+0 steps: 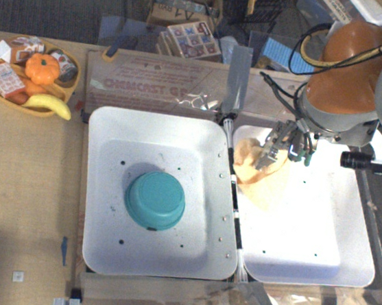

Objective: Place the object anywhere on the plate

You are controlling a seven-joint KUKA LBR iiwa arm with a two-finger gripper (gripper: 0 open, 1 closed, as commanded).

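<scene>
A teal round plate [155, 199] sits in the middle of the left bin [110, 131]. A pale orange, soft-looking object [251, 176] lies in the right bin [317, 247], against its left wall near the far corner; bright light washes out its outline. My gripper [277, 152] hangs directly over the upper right part of this object, at or very near its surface. The arm's grey wrist and orange band [347, 60] reach in from the upper right. Glare and the wrist hide how the gripper meets the object.
The raised divider [234, 202] between the two bins runs just left of the object. A basket of toy fruit [31, 77] stands outside the bins at the far left. Boxes and clutter lie beyond the bench's far edge.
</scene>
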